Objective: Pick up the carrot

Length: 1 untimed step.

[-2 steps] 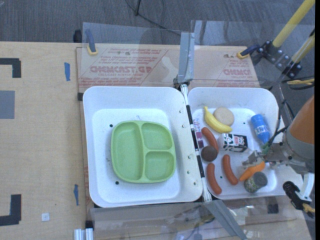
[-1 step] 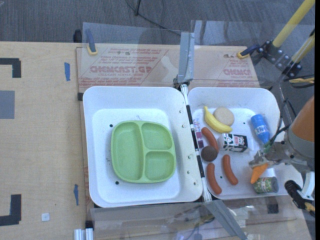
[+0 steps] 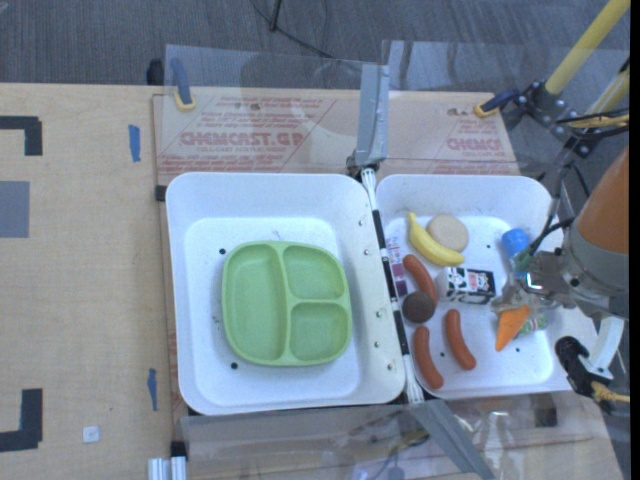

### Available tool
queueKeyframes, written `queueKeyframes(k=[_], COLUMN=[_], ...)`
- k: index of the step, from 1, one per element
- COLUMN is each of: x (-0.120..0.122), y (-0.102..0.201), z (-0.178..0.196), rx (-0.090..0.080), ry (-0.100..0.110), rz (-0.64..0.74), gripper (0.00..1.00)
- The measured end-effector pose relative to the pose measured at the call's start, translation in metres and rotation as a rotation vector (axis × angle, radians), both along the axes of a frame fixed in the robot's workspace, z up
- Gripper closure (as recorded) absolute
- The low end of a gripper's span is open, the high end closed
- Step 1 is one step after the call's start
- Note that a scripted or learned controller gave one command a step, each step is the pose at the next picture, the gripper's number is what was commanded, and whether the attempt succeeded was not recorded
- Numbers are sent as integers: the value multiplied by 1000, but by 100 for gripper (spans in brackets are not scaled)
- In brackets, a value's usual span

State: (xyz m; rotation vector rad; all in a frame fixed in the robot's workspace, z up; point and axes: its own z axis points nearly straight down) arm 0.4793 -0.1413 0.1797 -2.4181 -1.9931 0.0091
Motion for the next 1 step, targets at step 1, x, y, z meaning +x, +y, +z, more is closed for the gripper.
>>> queueKeyframes(k=[1], x=[0], y=[-23], z=[23], rx=[-1], ry=[-2], rz=[53], gripper=[100])
